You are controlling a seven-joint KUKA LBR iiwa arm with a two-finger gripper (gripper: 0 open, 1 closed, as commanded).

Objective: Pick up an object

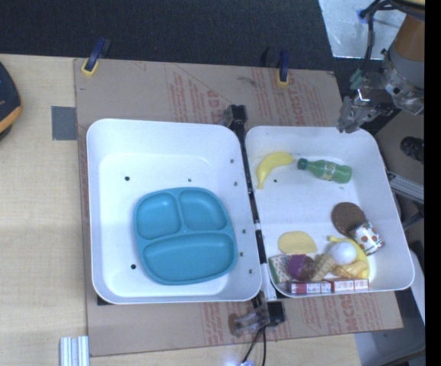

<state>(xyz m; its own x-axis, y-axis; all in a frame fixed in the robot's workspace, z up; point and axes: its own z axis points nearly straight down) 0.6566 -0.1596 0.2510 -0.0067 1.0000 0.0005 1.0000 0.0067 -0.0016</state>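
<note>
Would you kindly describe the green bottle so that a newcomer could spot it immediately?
Look in the right-hand white bin, at its far end. The green bottle lies on its side there, just right of the yellow banana. It is the only green, elongated item, apart from the cluster at the near end.

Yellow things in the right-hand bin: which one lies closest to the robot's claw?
The banana, in the bin's far half beside the green bottle. The other yellow pieces sit in the clutter at the near edge, farther from the gripper.

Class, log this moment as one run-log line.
pincer: above right bin's far corner, holding nothing | green plastic bottle: lying in right bin | blue divided plate: left bin
</note>
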